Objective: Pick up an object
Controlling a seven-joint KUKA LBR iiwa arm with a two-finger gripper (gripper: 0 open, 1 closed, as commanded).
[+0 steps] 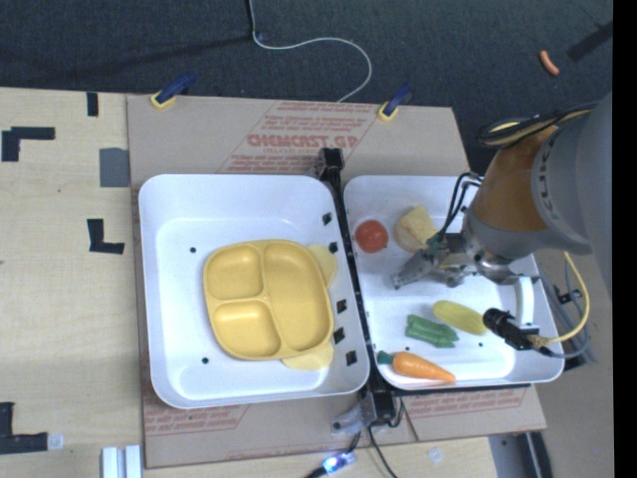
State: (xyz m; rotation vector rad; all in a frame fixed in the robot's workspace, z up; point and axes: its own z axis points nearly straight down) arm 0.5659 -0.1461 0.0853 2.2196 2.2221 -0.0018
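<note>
Carrot (424, 367) frontmost, arm (537, 192) — end effector (410, 273) low, right bin (498, 366)

Left bin (169, 267): you see plain white.
Tray (267, 298): pale yellow.
Right bin (383, 189): white; you see a red ball (371, 235), cream lump (414, 227), yellow piece (458, 315), green pod (431, 331), orange carrot (423, 367).
Arm (523, 192): grey, orange band.

The grey arm with its orange band (510, 189) reaches in from the right, bent low at the wrist. Its metal two-finger gripper (410, 273) points leftward, fingers spread slightly apart with nothing between them, hovering close over the surface.
</note>
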